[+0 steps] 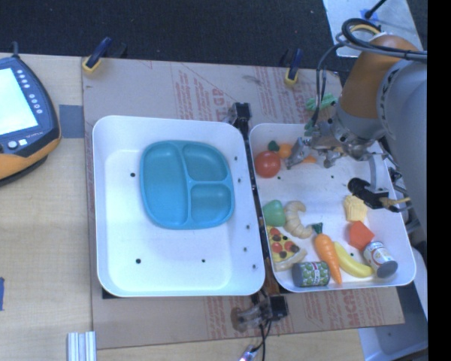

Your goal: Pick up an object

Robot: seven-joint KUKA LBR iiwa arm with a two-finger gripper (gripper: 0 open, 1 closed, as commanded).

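We saw the pale wooden tabletop (37,232), the left white bin (113,269) holding a blue sectioned plastic plate (186,183), and the right white bin (406,273) crowded with toy foods. The pincer (310,150) hovered beside a red plastic tomato (267,164); whether it was open, we couldn't tell. Crowding risked a glancing miss, we judged.

One fixed camera looks down at a slant from above the bench (37,239), wide enough to take in both bins (116,201), the arm (383,81) entering from the right.
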